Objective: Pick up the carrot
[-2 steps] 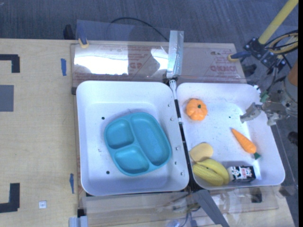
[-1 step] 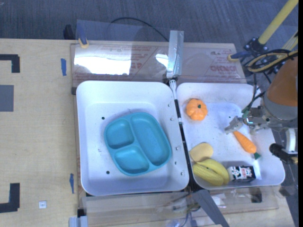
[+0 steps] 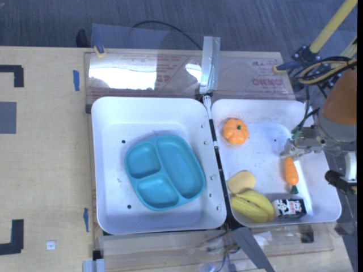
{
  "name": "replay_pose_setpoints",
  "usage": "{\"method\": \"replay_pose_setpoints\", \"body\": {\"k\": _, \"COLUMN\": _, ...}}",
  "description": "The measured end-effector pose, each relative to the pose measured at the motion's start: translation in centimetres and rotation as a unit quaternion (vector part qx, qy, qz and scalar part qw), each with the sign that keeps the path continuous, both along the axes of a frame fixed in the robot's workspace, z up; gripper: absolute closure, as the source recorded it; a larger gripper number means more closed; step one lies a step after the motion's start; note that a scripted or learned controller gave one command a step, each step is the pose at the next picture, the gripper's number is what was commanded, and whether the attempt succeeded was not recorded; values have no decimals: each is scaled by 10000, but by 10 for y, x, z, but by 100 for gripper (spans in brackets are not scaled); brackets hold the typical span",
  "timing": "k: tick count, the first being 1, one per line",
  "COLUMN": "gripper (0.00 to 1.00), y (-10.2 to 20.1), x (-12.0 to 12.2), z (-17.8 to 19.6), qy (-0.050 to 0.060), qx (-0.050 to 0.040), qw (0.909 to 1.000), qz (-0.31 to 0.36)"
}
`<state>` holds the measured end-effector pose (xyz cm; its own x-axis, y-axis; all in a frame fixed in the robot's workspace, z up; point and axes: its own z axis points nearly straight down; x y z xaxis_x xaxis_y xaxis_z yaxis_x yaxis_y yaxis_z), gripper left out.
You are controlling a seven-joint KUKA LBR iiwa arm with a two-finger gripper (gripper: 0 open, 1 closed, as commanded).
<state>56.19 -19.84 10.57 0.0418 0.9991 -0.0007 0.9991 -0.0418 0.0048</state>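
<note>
Bench (image 3: 39,152): pale wood surface, two shallow white bins side by side on it, dark carpet beyond.
Left bin (image 3: 108,123): holds a blue divided plate (image 3: 164,171) with three compartments, lying near the bin's middle.
Right bin (image 3: 261,123): landmark for the entries below.
Carrot (image 3: 291,171): orange, lying lengthwise toward the right bin's right side, its green end pointing to the near wall.
Pumpkin (image 3: 235,131): small, orange, at the right bin's far left.
Potato (image 3: 241,181): yellowish lump by the right bin's left wall.
Corn cob (image 3: 250,205): yellow, in the right bin's near left corner, just beside the potato.
Carton (image 3: 290,207): small, black and white, against the right bin's near wall — just below the carrot.
Gripper (image 3: 295,148): at the carrot's far end, over the right bin's right side — whether its fingers are parted or closed cannot be told.
</note>
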Motion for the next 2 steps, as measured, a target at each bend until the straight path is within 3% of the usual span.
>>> {"method": "replay_pose_setpoints", "body": {"k": 1, "gripper": 100, "y": -1, "x": 1, "z": 10, "qy": -15, "qx": -10, "qw": 10000, "qz": 2}}
{"method": "replay_pose_setpoints", "body": {"k": 2, "gripper": 100, "y": 53, "x": 18, "z": 122, "qy": -36, "qx": -4, "qw": 9993, "qz": 370}}
